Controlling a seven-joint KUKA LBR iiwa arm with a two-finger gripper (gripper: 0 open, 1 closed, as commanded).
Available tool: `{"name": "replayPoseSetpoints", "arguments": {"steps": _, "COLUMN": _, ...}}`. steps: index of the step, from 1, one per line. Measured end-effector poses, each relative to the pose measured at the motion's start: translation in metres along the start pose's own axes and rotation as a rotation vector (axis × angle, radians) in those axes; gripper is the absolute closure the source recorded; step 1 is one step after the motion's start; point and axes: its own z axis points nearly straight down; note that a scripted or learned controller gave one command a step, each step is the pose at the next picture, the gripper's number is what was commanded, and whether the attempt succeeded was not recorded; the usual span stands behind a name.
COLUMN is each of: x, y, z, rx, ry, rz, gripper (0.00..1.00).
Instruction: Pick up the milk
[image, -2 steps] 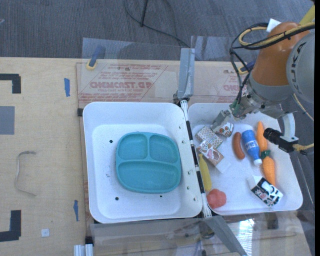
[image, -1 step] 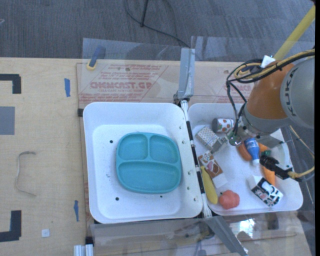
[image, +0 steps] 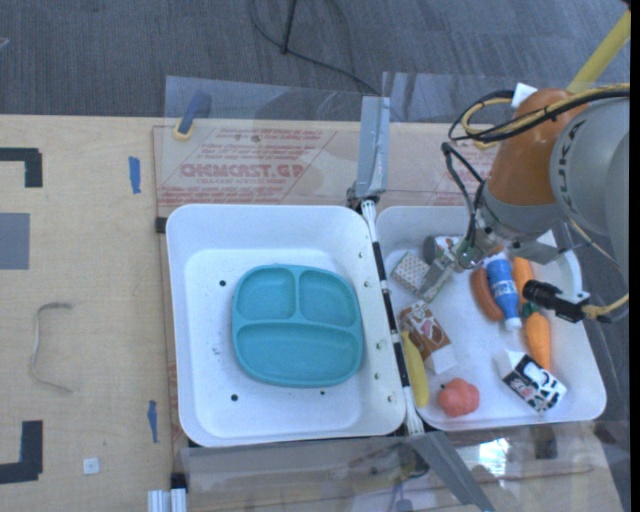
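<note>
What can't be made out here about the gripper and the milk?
- Gripper: too small and blurred in the camera view to tell open from shut, or whether it touches anything.
- Milk carton: print too small to read; it lies apart from the gripper, near the right bin's front corner.
- Right bin's far side: hidden under the arm.

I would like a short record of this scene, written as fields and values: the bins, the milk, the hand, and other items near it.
left bin: holds a teal divided plate
right bin: holds the food items
milk: black-and-white carton, lying near the front right corner of the right bin
hand: low over the back left part of the right bin, apart from the milk
near hand: blue bottle, orange carrot
front of right bin: red fruit, banana
</note>
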Motion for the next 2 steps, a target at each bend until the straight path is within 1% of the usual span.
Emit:
{"name": "replayPoseSetpoints", "arguments": {"steps": 1, "x": 0.043, "y": -0.058, "z": 0.016, "rx": -0.043, "ry": -0.027, "rz": -0.062, "gripper": 0.00}}
{"name": "replayPoseSetpoints", "arguments": {"steps": 2, "x": 0.070, "y": -0.094, "z": 0.010, "rx": -0.035, "ry": -0.024, "rz": -0.174, "gripper": 0.00}}
